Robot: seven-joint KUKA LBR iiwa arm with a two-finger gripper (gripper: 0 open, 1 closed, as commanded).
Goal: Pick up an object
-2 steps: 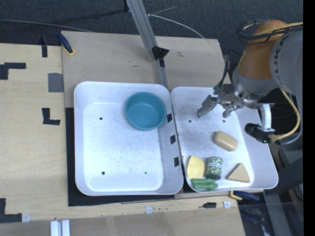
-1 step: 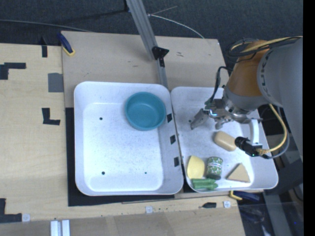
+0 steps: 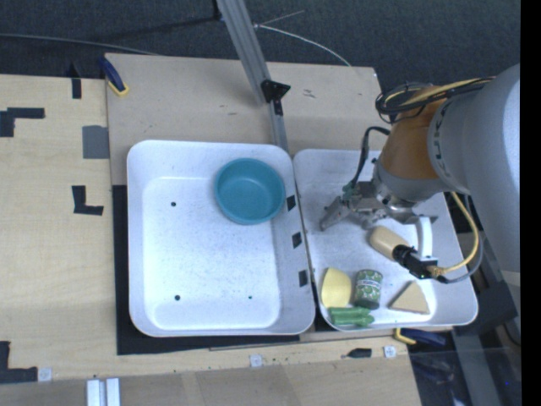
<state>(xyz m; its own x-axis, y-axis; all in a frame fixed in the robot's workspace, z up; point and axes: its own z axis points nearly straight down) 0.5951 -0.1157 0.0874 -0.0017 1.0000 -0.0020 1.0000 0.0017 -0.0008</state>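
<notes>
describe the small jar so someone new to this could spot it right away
Look in the right bin, along its near edge. The jar stands between a yellow block and a tan wedge, above a green piece. It alone is dark and cylindrical, with a lid.

No text seems legible on anything here.

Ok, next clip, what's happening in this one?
The arm's gripper is down in the right bin, over bare floor, with nothing visible between its fingers. A yellow block, a small green can, a green piece and a tan wedge lie along the near edge. A teal bowl sits in the left bin.
</notes>
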